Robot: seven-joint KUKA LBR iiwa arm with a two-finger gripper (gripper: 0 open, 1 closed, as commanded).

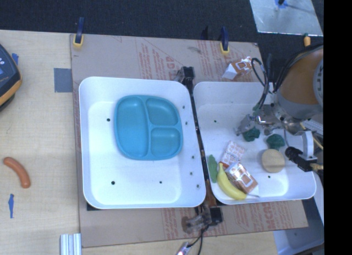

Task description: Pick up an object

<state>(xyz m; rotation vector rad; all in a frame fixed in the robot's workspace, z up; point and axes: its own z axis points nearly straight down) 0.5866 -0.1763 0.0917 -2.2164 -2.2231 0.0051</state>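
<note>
While the gripper [252, 129] is hanging low over the right bin [220, 105], its jaws are standing spread rather than closed, and a small dark green object [252, 134] is lying right at their tips; whether it is truly sitting between them cannot be told, so nothing is counted as held. To do this step well, judging from the layout, the arm should be centring the tips over that green piece and closing squarely before lifting, since a second green piece [275, 140] and a round tan object [273, 160] are lying just beside it. Nearer the front of the same bin a banana [228, 185] is lying against two wrapped snack packets [236, 166]. In the left bin [93, 138] a blue divided plate [148, 127] is resting. Both bins are sitting on brown cardboard [137, 56] clamped to a pale wooden bench [33, 127], where a sausage [17, 171] is lying well apart at the left.
</note>
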